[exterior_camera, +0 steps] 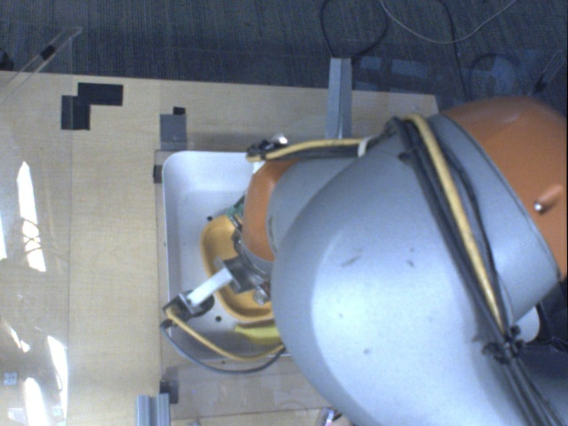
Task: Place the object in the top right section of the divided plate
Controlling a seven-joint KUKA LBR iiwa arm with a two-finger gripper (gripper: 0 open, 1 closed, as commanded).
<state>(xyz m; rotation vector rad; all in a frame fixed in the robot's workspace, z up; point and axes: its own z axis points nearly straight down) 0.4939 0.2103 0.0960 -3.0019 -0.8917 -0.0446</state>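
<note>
Arm (399, 282) reached in from the right and hung low over the left white bin (182, 211). Its bulk covered most of the view.

The wrist, with its orange band (257, 216), stood directly above the yellow divided plate (216, 238). Judgement: that pose fits a descent onto the plate, either to set the object down or to work at 1 of its sections.

Gripper (248, 280): only a grey part of the body showed under the band. Cannot tell whether it was open or closed, or whether it held anything.

Plate: only a crescent of the left rim was in sight, lying in the bin's lower half. The dividers were covered, so the top right section could not be located.

Object: position not confirmed. A small green sliver (237, 208) showed at the band's edge, just above the plate rim. It was too small to identify and may or may not be the task's thing.

Progress: could not be judged.

Desk (89, 282): bare pale wood left of the bin, with 1 black L-shaped mark (89, 103) near the far edge.
</note>
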